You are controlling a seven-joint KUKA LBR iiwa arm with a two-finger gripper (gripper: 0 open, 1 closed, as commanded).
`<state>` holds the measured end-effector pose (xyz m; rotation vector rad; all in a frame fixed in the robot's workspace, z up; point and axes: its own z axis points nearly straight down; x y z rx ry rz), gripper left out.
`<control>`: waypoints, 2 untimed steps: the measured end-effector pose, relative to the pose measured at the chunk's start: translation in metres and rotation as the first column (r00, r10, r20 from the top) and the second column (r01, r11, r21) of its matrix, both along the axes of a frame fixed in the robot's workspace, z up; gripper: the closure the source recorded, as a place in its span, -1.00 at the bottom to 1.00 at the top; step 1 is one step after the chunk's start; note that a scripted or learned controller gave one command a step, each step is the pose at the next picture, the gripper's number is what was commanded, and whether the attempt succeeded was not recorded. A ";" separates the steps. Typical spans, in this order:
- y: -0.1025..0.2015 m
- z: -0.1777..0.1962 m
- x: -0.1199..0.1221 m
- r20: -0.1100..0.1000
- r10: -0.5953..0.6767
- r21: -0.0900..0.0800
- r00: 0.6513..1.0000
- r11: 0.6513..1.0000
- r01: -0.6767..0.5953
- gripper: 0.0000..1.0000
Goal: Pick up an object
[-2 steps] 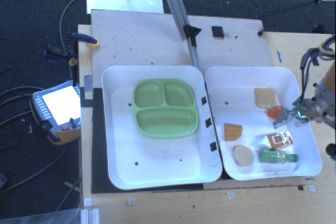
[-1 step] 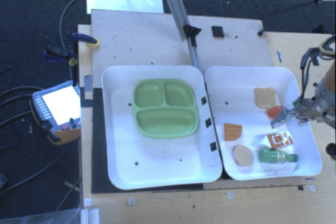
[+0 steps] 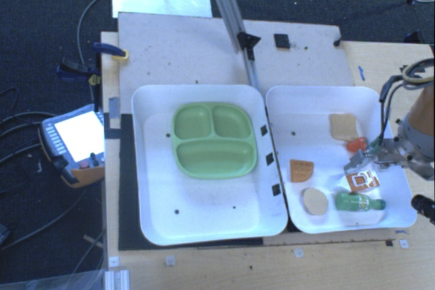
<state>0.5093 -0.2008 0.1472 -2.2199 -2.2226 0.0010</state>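
**Claw low over the right bin's clutter**

The claw (image 3: 358,161) hangs beside the small orange-and-white packet (image 3: 362,180) in the right bin (image 3: 306,105); whether it is wide or narrow I cannot tell. The packet looks light, flat and thin, probably slippery; pinching across its edges seems best.

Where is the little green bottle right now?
The green bottle lies on its side in the right bin, near its front edge, between the round tan disc and the orange-and-white packet.
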 end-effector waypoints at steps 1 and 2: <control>-0.002 -0.035 0.000 0.019 -0.001 -0.011 1.000 1.000 0.001 -1.00; 0.000 -0.042 -0.002 0.005 0.000 -0.002 1.000 1.000 0.000 -1.00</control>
